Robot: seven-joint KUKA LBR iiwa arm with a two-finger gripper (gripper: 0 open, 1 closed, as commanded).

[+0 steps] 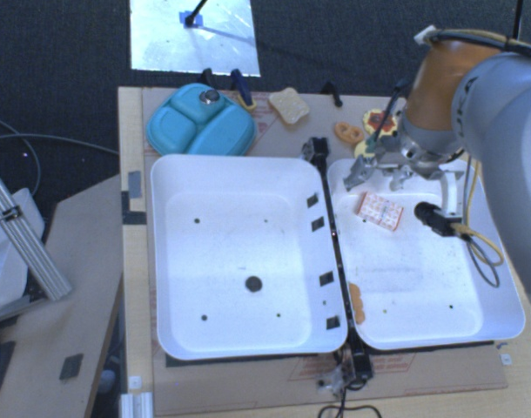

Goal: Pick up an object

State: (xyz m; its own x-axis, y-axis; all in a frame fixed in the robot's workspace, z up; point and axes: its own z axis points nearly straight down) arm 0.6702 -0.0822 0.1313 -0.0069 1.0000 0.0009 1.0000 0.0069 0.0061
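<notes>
Camera view: hovers over the right bin (474,320), gripper (376,165) low at its far-left corner, jaw state impossible to tell. Lies flat just beside, a small patterned card packet (379,211), likeliest pick, ungripped. Rests against the divider, an orange snack piece (356,302).

patterned card (379,211) — flat, tilted | right bin's (440,320) upper left

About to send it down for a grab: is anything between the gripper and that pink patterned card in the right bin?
Nothing visible. The gripper hangs just above and behind the card, which lies flat and alone on the right bin floor.
</notes>
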